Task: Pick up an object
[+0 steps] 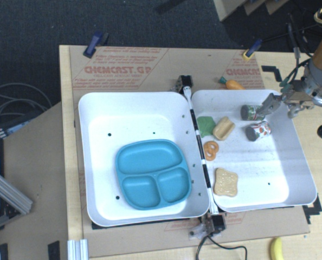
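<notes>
We see the gripper point(269, 106) reaching in from the right, low over the far right corner of the right bin point(291, 191). One grey finger slants down-left toward a small green and grey can-like object point(250, 112); its tip is just beside or touching it, can't tell which. Whether the jaws are clenched or released, we can't tell at this res. Nothing shows clearly betw. the fingers.

Just below the gripper lies a grey item w/ red and white markings point(258, 131), near the finger but apart from it.

Further left in the same bin: a tan bread-roll-like piece point(224, 128), touching or just beside a green leaf-shaped piece point(206, 126) that sits against the bin's left wall. Below those, an orange ring point(211, 149), also near the left wall. Lower still, a tan toast-like slab point(225, 182), approx. mid-front of the bin.

The left bin point(96, 145) holds one thing: a blue divided plate point(153, 173) w/ three compartments, lying flat, toward the front right of that bin.

Outside the bins, on the brown board point(69, 91): an orange carrot-like item point(232, 84) just past the right bin's far edge, a blue clip point(95, 44) at the far left corner, a yellow-blue clip point(252, 49) at the far right, and a yellow object point(276, 248) at the near edge, partly cut off.
</notes>
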Robot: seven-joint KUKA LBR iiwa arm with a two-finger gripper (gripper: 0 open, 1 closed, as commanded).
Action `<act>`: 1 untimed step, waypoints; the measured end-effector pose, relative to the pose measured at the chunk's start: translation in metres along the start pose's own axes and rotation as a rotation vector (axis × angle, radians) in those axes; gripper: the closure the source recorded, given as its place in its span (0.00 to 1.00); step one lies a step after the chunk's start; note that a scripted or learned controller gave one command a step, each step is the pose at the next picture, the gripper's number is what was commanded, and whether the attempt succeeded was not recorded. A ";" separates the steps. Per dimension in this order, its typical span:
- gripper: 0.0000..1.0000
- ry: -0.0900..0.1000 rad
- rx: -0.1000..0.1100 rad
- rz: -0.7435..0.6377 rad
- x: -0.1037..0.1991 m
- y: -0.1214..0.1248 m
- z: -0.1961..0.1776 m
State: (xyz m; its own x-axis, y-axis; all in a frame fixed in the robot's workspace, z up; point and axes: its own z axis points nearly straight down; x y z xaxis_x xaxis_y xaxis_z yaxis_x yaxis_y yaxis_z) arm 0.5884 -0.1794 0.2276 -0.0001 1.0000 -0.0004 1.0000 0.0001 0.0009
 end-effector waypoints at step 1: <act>0.00 0.003 0.008 0.001 -0.014 0.008 0.137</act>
State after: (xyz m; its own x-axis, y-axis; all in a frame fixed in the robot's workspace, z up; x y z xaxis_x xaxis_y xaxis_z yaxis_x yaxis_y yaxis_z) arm 0.5966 -0.1939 0.0909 0.0011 1.0000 0.0022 1.0000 -0.0010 -0.0069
